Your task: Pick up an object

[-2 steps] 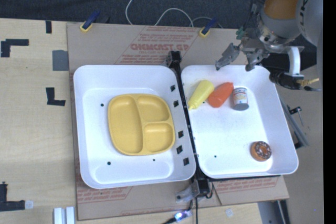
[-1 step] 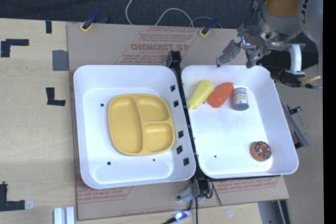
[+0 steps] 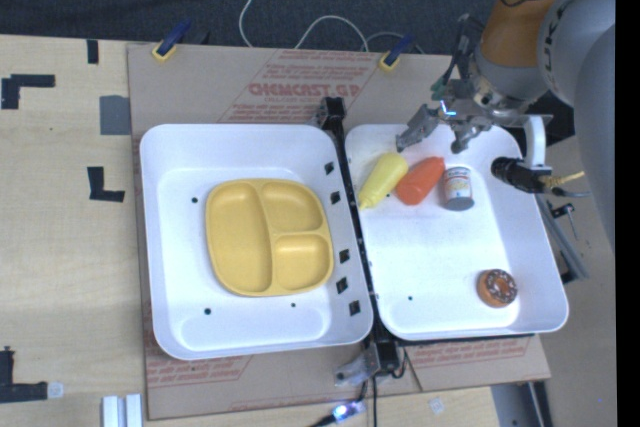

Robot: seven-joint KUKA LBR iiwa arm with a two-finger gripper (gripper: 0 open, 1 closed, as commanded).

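We saw the gripper (image 3: pixel 438 127) hanging spread wide and holding nothing over the right bin's (image 3: pixel 530 320) far edge. Just near of it lay an orange piece (image 3: pixel 421 180) touching a yellow one (image 3: pixel 382 179), a small can (image 3: pixel 458 188) to their right. We judged all three light, stiff and smooth; the orange piece looked best pinched across its waist. A donut (image 3: pixel 496 287) sat apart near the front. The left bin (image 3: pixel 170 325) held a yellow tray (image 3: pixel 268 237); cardboard (image 3: pixel 300 85) covered the desk (image 3: pixel 60 215).

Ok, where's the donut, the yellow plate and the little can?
donut (image 3: pixel 497 287): camera view, its glazed top.
yellow plate (image 3: pixel 268 237): camera view, the ridge between compartments.
can (image 3: pixel 458 188): camera view, its labelled side.
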